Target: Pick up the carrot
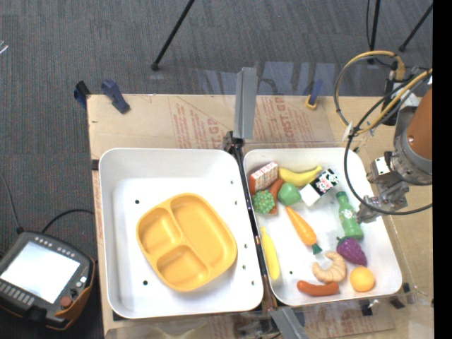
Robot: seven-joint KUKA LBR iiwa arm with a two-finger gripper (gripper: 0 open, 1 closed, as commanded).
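Note:
The carrot (301,227), orange with a small green tip, lies slantwise in the middle of the right bin (393,260). It touches nothing I can make out. My gripper (376,205) hangs over the right bin's right side, just right of a green bottle (347,216). It is well to the right of the carrot and slightly above it in the view. Nothing is visibly held in it.
The right bin also holds a banana (298,175), red carton (263,176), cow-patterned box (323,182), green pepper (289,193), corn (270,254), purple grapes (352,250), an orange (362,279), and a sausage (318,287). A yellow divided plate (186,240) sits in the left bin (116,189).

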